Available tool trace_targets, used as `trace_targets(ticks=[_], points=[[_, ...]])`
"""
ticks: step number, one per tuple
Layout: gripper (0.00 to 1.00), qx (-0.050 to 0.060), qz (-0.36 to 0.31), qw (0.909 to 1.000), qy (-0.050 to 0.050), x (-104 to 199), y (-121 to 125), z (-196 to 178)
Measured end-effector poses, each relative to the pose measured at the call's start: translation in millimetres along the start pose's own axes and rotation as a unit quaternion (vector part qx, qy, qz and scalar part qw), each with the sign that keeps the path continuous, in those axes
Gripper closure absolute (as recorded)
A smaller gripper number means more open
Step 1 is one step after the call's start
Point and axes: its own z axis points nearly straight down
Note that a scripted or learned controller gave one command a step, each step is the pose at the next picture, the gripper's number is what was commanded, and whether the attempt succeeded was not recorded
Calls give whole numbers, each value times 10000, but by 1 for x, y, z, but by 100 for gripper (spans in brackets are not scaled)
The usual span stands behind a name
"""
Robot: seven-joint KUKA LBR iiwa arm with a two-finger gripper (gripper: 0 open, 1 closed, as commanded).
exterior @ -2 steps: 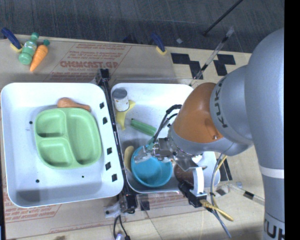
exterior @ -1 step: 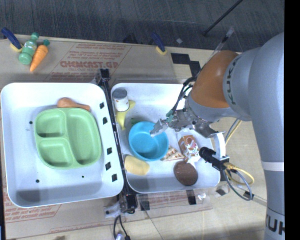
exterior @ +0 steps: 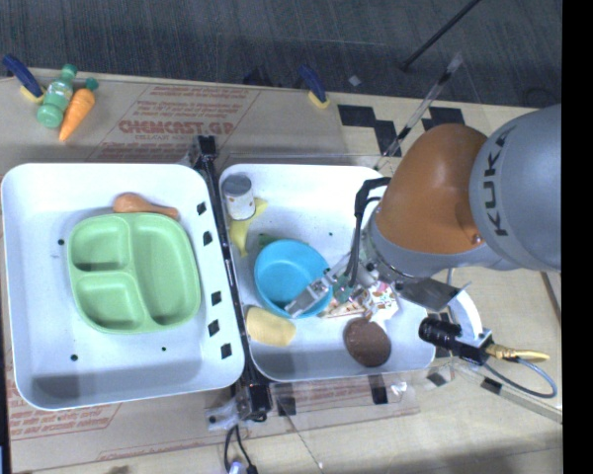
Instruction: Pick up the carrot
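While the arm [exterior: 474, 200] leans over the right bin, the carrot [exterior: 76, 113] lies far from it, outside both bins, on the cardboard sheet [exterior: 178, 117] at the far left corner of the table. Just beside the carrot, touching it or nearly so, lies a green toy bottle [exterior: 55, 99]. Below them, the left bin [exterior: 30, 265] holds a green divided plate [exterior: 133, 270], and a small orange-brown object [exterior: 140, 204] rests against the far edge of this plate. In the right bin [exterior: 306, 181] I see a small grey can [exterior: 239, 197], a blue bowl [exterior: 287, 270], a pale yellow piece [exterior: 268, 326] at the near wall, and a round brown object [exterior: 367, 343]. The jaws [exterior: 342, 289] are low beside the right edge of the blue bowl, among some small flat items, well apart from the carrot. I cannot tell how far they are open or if anything is between them.
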Motion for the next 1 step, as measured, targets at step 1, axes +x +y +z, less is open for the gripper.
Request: trace_targets(ticks=[1], points=[[0,-13,-876,9962,-6,-8,8,111]])
